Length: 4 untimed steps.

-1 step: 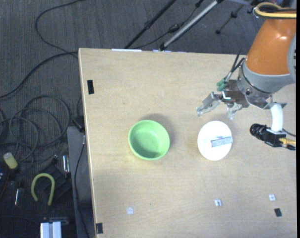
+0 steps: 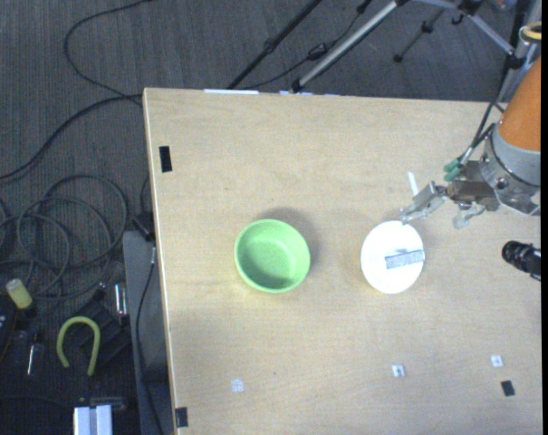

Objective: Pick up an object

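A green bowl (image 2: 272,256) stands upright near the middle of the pale wooden table (image 2: 255,143). To its right lies a white round disc (image 2: 392,257) with a small grey label on top. My gripper (image 2: 415,198) hovers just above and to the right of the disc, reaching in from the right edge. Its two fingers are spread apart and point left, with nothing between them. The grey wrist with its orange band (image 2: 520,116) rises at the far right.
Small black and white markers (image 2: 165,159) dot the table's left side and front right corner. The floor to the left holds cables and a green U-shaped item (image 2: 78,341). Tripod legs (image 2: 364,25) stand behind the table.
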Motion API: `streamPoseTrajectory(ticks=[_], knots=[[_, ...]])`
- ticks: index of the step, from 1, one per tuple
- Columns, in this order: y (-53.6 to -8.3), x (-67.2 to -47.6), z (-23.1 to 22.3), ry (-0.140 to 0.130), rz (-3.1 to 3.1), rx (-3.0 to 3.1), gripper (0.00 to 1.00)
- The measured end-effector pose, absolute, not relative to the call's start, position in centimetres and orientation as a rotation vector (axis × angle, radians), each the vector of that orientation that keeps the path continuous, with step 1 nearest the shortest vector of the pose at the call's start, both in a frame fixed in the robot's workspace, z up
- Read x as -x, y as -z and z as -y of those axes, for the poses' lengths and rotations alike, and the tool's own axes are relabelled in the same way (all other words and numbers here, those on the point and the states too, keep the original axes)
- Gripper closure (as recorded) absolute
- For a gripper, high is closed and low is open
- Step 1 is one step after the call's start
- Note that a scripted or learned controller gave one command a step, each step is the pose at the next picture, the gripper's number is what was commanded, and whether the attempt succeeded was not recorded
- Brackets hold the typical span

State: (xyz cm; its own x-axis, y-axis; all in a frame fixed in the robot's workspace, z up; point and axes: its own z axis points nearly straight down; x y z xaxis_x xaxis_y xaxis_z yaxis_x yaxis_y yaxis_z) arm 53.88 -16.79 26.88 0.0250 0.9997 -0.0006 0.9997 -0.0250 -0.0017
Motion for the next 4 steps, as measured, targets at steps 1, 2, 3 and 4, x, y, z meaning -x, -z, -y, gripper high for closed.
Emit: streamPoseTrajectory(ticks=[1,2,3,4], knots=[[-20.0,-56.6,13.2,-0.004,2.142,2.294,0.00],[-10.8,-58.4,12.0,0.020,2.136,2.324,0.00],[-8.7,-59.4,10.9,0.006,2.293,2.160,0.00],[-9.4,-59.2,10.8,0.003,2.287,2.157,1.00]])
